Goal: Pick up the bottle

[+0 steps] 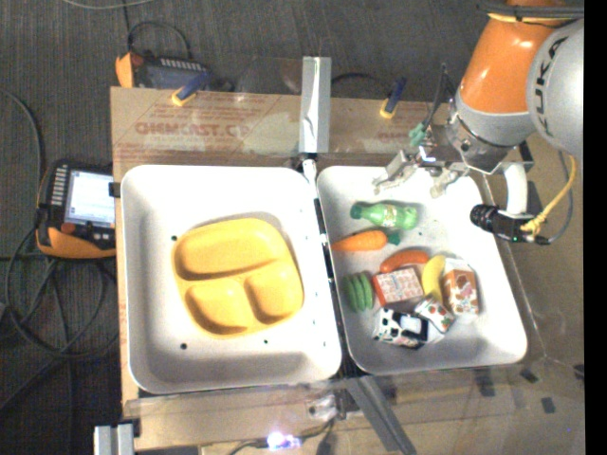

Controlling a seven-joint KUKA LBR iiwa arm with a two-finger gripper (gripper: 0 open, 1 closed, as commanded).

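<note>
A small green bottle (386, 214) lies on its side near the back of the right bin (503, 335), its dark green cap pointing left. My gripper (418, 172) hangs just above and to the right of the bottle, over the bin's back edge. Its two fingers (395, 174) are spread apart with nothing between them. The grey arm with the orange band (507, 60) reaches in from the upper right.
Below the bottle lie a carrot (359, 242), a green ridged vegetable (358, 291), a tomato (406, 257), a banana, small cartons (461, 290) and a black-and-white box (399, 328). The left bin (142, 216) holds a yellow divided tray (238, 275).
</note>
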